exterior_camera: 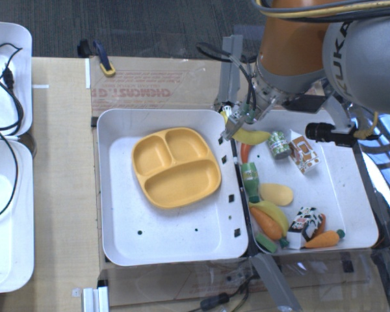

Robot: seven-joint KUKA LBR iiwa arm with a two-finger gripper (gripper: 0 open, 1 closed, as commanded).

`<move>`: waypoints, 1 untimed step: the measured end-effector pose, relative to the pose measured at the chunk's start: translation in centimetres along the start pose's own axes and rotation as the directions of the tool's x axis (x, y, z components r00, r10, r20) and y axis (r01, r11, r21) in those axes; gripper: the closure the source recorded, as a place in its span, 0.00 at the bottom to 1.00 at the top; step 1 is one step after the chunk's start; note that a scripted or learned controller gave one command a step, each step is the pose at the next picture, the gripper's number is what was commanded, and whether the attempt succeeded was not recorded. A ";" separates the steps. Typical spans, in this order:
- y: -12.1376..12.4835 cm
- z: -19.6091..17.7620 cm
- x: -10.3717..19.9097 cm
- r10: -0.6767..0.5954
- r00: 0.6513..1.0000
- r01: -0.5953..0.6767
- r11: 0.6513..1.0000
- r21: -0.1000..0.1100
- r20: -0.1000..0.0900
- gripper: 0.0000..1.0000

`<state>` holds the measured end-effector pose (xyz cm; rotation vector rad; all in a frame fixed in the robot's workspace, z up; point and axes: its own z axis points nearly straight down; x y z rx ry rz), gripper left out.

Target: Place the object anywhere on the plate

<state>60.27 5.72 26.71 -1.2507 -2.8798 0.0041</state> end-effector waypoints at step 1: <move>-5.6 8.0 -5.4 0.033 0.999 -0.033 0.999 0.002 -0.002 1.00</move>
